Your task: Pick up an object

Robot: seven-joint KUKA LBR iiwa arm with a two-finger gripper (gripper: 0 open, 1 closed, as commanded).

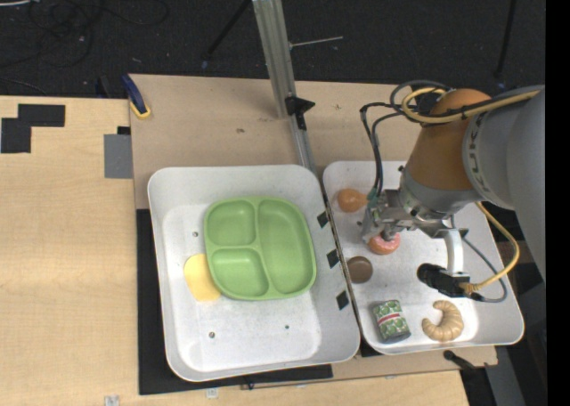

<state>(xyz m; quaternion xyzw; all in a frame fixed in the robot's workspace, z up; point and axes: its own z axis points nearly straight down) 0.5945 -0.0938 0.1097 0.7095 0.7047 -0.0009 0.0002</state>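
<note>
Left white bin [178,324] sits on wooden bench [62,262].

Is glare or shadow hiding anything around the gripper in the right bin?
Camera view: lighting is even and soft, no strong glare on the right bin; the wrist itself hides much of the gripper above the pink object; the background beyond the bench is dark.

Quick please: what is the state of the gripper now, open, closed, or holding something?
Gripper: cannot be told; it sits low over the pink donut in the right bin.
</note>
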